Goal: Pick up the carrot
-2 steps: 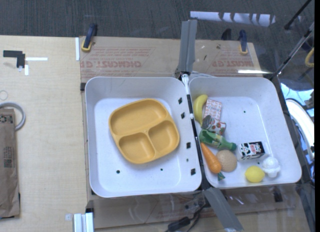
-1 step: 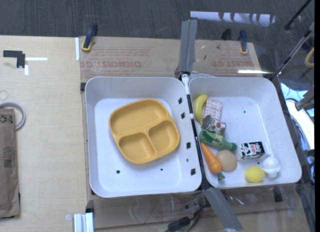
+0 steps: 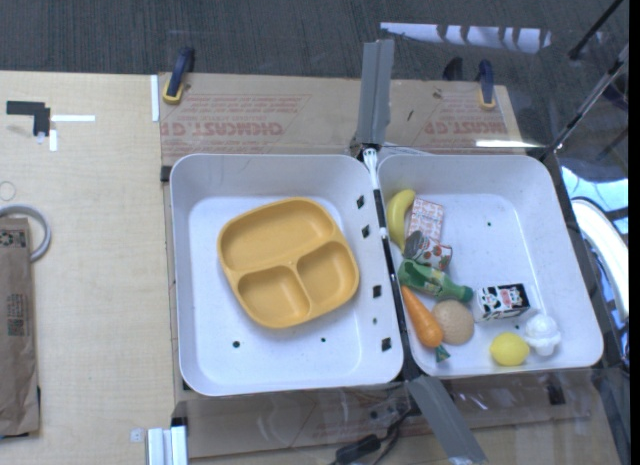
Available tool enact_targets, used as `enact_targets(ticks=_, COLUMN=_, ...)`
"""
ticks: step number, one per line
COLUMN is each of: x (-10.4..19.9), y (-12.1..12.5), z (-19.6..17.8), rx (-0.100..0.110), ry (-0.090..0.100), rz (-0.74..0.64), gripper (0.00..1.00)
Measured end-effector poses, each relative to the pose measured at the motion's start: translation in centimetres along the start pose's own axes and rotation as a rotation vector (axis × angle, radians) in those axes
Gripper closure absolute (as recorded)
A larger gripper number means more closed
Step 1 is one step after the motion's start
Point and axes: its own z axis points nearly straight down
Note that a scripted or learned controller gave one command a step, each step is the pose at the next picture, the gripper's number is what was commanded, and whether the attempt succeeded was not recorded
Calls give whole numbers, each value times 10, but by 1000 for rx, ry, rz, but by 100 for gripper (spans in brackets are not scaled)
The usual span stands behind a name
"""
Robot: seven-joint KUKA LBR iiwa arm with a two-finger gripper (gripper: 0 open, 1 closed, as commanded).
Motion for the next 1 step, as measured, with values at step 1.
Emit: enact_targets(ticks=1, x=9, y=-1, z=0, rx=1, ry=0, rz=353, gripper=0)
